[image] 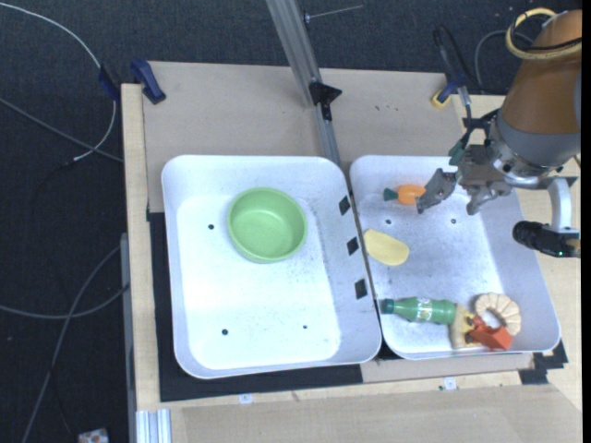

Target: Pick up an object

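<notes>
— Gripper (454,192) first: what is it doing?

— Its two fingers are spread wide, with nothing between them. It hangs over the back of the right bin (517,275).

— And the things to grab?

— A little orange carrot toy (406,193) lies just beside the left finger (I can't tell if they touch). Nearer the front are a yellow piece (386,247), a green bottle (421,310) and a red and tan toy (489,322).

— The other bin?

— The left bin (199,275) holds a green bowl (267,224).
</notes>
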Available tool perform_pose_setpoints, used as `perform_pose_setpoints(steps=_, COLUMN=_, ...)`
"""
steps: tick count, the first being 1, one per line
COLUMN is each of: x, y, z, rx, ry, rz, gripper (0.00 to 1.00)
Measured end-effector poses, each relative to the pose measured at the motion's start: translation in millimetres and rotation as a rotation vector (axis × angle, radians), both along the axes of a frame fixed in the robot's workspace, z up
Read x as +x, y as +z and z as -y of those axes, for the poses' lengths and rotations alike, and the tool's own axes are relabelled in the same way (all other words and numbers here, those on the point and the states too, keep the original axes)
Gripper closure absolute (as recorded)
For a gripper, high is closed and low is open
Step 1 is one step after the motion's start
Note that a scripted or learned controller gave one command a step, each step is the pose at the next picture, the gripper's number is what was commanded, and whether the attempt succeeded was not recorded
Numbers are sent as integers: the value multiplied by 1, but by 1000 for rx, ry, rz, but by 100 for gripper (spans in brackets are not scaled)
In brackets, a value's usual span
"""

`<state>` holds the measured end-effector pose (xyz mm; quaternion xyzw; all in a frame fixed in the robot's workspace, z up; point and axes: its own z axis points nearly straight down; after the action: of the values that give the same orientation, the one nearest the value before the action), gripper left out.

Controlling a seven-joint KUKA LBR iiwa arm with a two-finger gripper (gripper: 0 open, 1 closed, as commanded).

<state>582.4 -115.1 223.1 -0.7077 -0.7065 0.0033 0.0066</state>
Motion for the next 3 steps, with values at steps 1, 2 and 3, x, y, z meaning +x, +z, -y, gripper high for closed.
perform_pose_setpoints(steps=1, x=-10, y=-58, z=-7, rx=1, ry=1, rz=-2, gripper=0)
perform_pose_setpoints(steps=2, x=-14, y=-102, z=-4, rx=1, ry=-1, rz=-1, gripper=0)
perform_pose_setpoints(steps=3, x=-12, y=-87, z=-5, rx=2, ry=-1, rz=8, gripper=100)
